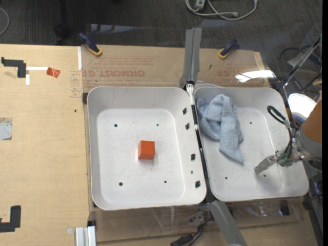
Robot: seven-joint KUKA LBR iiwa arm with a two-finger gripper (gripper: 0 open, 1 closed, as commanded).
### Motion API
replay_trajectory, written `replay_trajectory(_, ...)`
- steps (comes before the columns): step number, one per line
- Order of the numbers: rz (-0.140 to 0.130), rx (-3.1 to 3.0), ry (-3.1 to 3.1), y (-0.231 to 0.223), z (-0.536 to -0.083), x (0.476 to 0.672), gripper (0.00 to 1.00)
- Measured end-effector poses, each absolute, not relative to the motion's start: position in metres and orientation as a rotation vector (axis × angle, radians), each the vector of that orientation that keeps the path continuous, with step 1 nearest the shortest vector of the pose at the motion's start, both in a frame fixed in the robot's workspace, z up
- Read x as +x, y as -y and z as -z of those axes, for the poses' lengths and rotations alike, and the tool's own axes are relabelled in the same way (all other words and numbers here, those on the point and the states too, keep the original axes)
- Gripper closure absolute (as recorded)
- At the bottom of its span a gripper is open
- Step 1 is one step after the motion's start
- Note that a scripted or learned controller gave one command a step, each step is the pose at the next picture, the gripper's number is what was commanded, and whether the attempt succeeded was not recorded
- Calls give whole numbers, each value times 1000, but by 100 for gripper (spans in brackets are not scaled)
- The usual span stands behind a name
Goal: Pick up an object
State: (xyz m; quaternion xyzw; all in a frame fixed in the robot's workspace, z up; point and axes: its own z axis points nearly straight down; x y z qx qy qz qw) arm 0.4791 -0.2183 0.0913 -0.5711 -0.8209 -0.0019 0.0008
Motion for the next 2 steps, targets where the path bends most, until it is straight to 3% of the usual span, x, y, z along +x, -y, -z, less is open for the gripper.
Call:
replay_trajectory(1, 0, -1956, 2460, 212, -122, 478, 0)
replay_trajectory(2, 0, -1840, 2545, 175, -91, 478, 0)
